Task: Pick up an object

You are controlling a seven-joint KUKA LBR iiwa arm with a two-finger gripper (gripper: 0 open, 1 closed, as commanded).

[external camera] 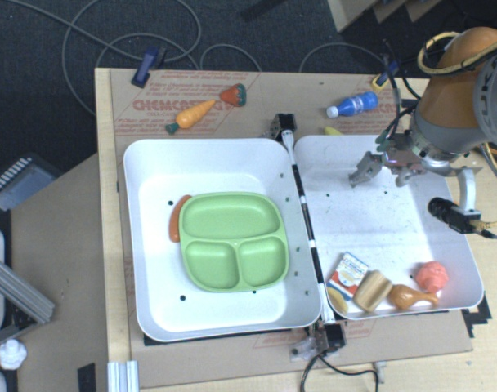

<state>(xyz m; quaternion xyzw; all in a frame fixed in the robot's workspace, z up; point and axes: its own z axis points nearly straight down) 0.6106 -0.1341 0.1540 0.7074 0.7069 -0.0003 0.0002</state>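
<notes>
My gripper (384,171) hangs over the upper part of the right bin (330,170), fingers spread open with nothing between them. Along the bin's front edge lie a small red and white box (347,273), a tan cylinder (372,291), a brown curved toy (410,298) and a pink lump (432,275), all well below the gripper. In the left bin (150,178) sits a green divided plate (232,241) with a red-orange piece (175,220) tucked against its left side.
Behind the bins, on the board, lie a toy carrot (194,113), a red toy (235,95), a blue bottle (354,104) and a blue clip (146,67). A black clamp (284,126) sits between the bins at the back. A black part (449,213) juts over the right bin's right side.
</notes>
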